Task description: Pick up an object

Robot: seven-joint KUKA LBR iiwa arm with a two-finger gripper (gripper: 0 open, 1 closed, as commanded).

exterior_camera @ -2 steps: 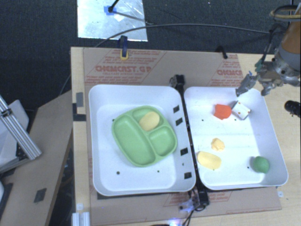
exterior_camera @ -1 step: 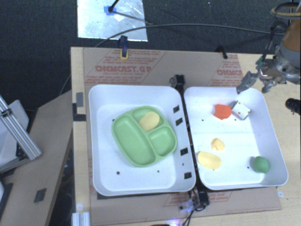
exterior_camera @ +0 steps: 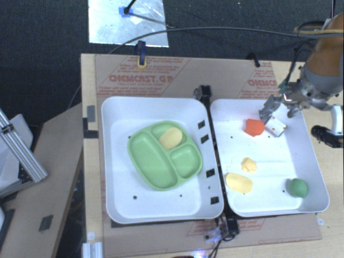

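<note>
Gripper [exterior_camera: 280, 109] spread open, nothing between fingers; orange block [exterior_camera: 255, 127] just left-below, white piece [exterior_camera: 275, 127] just below.

Even overhead light, soft shadows; glare whitens the crinkled silver foil sheet [exterior_camera: 128, 14]; the picture is slightly grainy and soft.

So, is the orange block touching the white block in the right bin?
Cannot tell. In the camera view the orange block and the white block lie very close together, and no clear gap or contact shows between them.
</note>
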